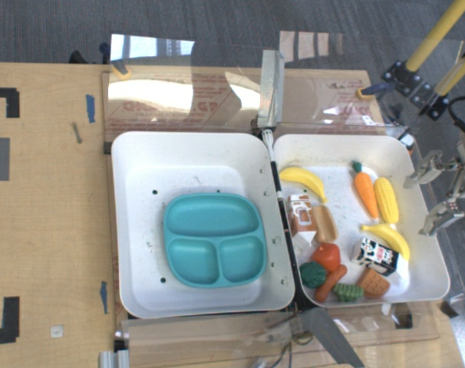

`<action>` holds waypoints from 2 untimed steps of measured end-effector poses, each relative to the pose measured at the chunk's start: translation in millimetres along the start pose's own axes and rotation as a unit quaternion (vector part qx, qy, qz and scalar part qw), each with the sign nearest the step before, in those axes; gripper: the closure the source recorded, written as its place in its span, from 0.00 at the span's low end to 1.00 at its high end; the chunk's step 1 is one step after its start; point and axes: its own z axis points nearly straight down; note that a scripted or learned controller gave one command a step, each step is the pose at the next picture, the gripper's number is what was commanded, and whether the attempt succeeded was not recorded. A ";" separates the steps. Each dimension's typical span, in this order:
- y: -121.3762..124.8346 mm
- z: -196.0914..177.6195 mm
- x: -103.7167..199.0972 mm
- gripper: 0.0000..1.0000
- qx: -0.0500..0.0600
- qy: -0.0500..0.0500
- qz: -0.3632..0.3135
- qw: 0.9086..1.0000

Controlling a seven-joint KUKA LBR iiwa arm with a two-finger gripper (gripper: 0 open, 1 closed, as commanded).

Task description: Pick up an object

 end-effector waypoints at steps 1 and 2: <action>-24.4 158.4 -0.7 0.00 0.004 -0.010 -0.026 1.000; -7.8 164.8 -23.9 0.00 0.010 -0.012 0.008 1.000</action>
